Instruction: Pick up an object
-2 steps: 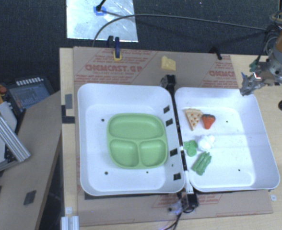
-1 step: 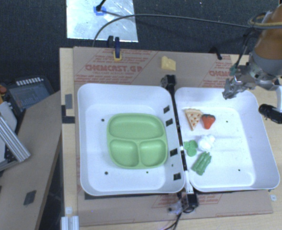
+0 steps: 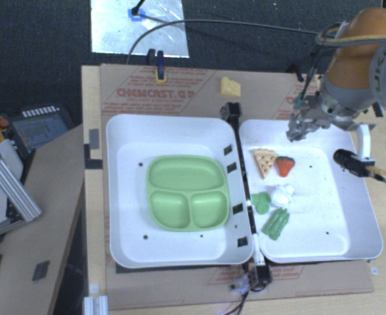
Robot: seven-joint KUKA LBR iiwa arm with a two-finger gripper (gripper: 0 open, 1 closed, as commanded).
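Pick cell: gripper (image 3: 298, 133) poised above the right bin's (image 3: 357, 241) far edge; whether it is open or closed cannot be told.

Candidates clustered near that bin's left wall, within reach from the right: pizza slice (image 3: 264, 161), strawberry (image 3: 285, 167), white piece (image 3: 283, 195), green round piece (image 3: 261, 203), green pod (image 3: 276, 224). Nothing is gripped. The left bin (image 3: 124, 176) holds a green divided plate (image 3: 187, 192), probably the drop-off.

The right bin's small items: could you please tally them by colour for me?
Green: 2, a round piece and a long bundle
Red: 1, the strawberry-like piece
White: 1, the small lump
Tan and orange: 1, the pizza slice
Total: 5
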